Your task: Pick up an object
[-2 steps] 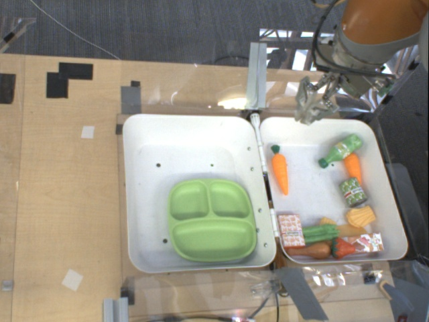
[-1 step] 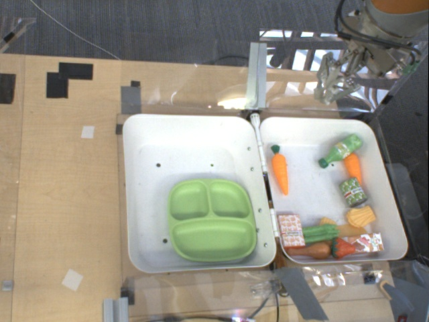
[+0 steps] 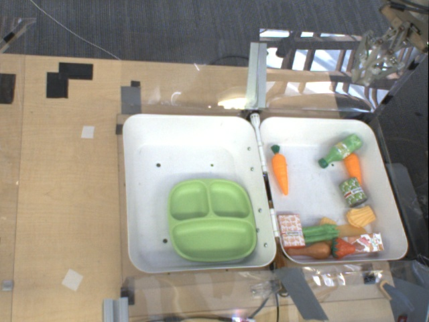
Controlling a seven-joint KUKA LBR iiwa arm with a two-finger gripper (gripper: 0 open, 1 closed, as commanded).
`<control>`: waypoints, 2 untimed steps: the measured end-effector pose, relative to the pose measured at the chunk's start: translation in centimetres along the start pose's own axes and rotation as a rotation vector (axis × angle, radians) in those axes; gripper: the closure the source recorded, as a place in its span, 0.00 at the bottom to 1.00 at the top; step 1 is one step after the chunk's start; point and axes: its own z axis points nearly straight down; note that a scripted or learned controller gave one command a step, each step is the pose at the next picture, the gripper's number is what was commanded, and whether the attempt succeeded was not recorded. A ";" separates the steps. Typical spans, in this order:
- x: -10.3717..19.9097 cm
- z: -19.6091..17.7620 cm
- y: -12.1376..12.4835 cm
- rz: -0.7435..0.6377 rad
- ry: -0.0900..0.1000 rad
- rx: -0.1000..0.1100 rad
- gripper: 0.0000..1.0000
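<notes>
The right bin (image 3: 305,186) holds several toy foods. An orange carrot (image 3: 279,170) lies alone near its left wall. A green bottle (image 3: 340,150), a second carrot (image 3: 353,168) and a small can (image 3: 352,192) sit along the right side. A red and white carton (image 3: 290,230), a green vegetable (image 3: 320,233) and a brown sausage (image 3: 312,250) crowd the front edge. My gripper (image 3: 379,54) hangs high at the top right, beyond the far corner of the right bin, with nothing in it.
The left bin (image 3: 147,153) holds a green divided plate (image 3: 212,219). A yellow piece (image 3: 360,216) and a white packet (image 3: 368,244) lie in the right bin's front right corner. A metal post (image 3: 255,79) stands behind the wall between the bins.
</notes>
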 end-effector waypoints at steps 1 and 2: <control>3.7 -6.1 -5.2 0.041 0.001 0.001 1.00; 5.5 -5.9 -8.0 -0.076 0.003 -0.003 1.00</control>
